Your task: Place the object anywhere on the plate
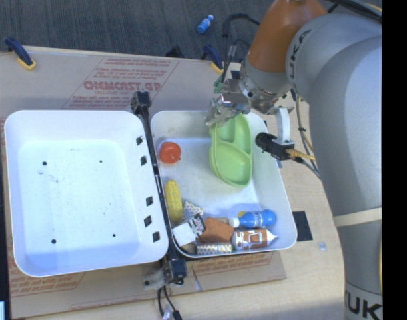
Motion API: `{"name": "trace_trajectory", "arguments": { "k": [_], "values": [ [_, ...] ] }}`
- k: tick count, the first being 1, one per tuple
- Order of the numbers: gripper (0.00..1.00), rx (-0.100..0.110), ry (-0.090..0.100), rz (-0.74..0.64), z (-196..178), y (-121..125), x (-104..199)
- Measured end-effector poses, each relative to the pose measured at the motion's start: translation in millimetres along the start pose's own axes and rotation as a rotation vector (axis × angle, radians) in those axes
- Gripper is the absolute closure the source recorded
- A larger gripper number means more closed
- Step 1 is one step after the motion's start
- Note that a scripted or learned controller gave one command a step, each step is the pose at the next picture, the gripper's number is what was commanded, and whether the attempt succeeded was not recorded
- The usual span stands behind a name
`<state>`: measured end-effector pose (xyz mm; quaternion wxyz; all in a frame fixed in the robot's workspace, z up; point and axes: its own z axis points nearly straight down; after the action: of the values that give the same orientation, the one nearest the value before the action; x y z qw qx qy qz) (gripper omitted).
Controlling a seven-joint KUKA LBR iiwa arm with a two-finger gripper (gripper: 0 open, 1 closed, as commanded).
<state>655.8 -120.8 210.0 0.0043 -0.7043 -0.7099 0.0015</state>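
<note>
A cardboard-covered bench (90, 85) holds two white bins. Near the right bin's (283, 205) front wall lie a blue-capped bottle (256, 219), packets, corn (173, 201) and a tomato (169, 152). Farther back, the pale green divided plate (233, 153) tilts. "CHEMCAST" is printed on the cardboard. The gripper (223, 109) touches the plate's far rim; its opening cannot be told.

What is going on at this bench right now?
A grey KUKA arm reaches in from the right, its gripper down at the far rim of a green plate in the right bin. The plate looks tilted, propped up toward the gripper. An orange-red ball, a corn cob and a cluster of small items including a blue-capped bottle lie elsewhere in that bin. Nothing rests on the plate yet. The left bin sits beside it.
</note>
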Motion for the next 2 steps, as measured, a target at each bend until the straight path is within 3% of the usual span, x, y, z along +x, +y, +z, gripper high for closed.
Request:
{"name": "trace_trajectory", "arguments": {
  "k": [1,2],
  "values": [
    [0.0,-0.003,-0.003,0.0,-1.3,0.5,-1.0],
    [1.0,-0.004,-0.003,-0.005,-11.8,1.1,-0.4]
  ]
}}
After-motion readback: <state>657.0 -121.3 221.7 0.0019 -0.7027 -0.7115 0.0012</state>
